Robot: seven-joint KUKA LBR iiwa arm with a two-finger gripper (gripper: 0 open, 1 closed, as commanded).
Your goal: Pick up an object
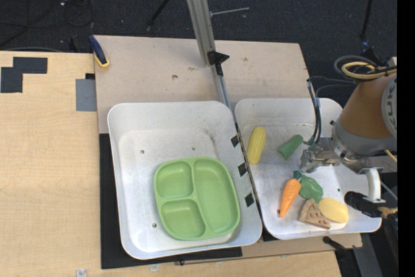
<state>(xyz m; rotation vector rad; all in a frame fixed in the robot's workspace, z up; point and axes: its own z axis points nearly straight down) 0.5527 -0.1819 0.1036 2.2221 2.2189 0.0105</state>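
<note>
The right bin (279, 115) holds several toy foods. A yellow corn cob (256, 144) lies near its left wall. A green wedge (290, 146) rests beside the corn. An orange carrot (289, 196) lies toward the front, with a dark green piece (310, 189) at its top end. A tan pizza slice (313, 215) and a yellow lemon-shaped piece (333, 209) sit at the front. My gripper (312, 160) hangs low over the bin, just right of the green wedge and above the dark green piece. Nothing can be seen held in it.
The left bin (130, 139) carries a light green divided plate (194, 198). A metal post (201, 16) rises behind the seam between the bins. The arm's orange band (363, 110) looms over the right bin's right side. Wooden bench top (45, 159) lies to the left.
</note>
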